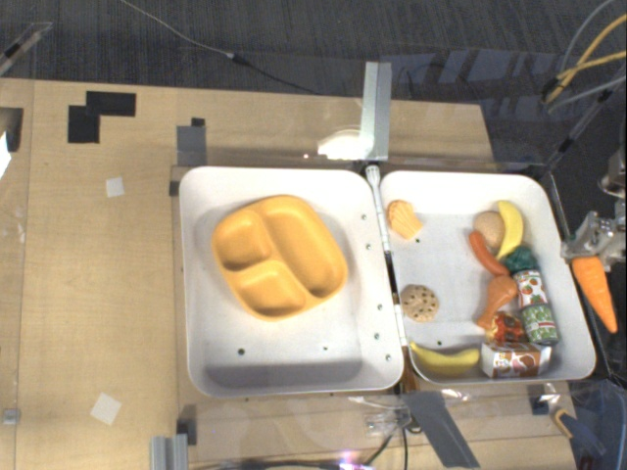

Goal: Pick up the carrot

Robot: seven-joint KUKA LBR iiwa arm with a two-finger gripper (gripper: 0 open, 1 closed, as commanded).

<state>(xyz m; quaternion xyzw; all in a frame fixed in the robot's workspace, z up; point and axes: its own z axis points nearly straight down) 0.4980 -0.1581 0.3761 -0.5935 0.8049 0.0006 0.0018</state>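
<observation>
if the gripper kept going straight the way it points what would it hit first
Most likely the orange tapered plastic carrot, which appears right below the grey metal gripper, just outside the right shallow white bin. Depth is unclear in this slanted view, so they may already touch.

A: so what's in the left bin [196, 262]?
B: just a yellow divided plate [279, 256].
A: and the right bin [446, 189]?
B: chocolate chip cookie [419, 303], a banana [446, 359] along the front wall, another banana [509, 227] at the back, and a sausage [482, 253] beside it.
</observation>
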